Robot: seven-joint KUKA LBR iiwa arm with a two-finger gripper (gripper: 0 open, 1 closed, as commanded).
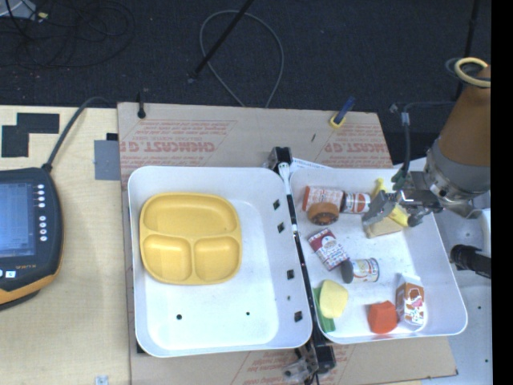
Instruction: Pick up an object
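My gripper (390, 209) hangs over the upper right part of the right bin (449, 291), below the arm's orange band. A pale yellow block (385, 226) lies right under it; whether they touch is unclear. To its left lie a red-and-white can (323, 202) on its side and a small jar (357, 203). Lower down in the same bin are a red packet (328, 249), a small tin (365, 269), a yellow-green soft object (333, 300), an orange-red block (383, 318) and a brown-and-white pouch (411, 304).
The left bin (160, 327) holds a yellow divided plate (191, 238). A black divider rail (292, 239) runs between the bins. A teach pendant (24, 223) lies at the far left. Cables trail over the dark floor behind the bench.
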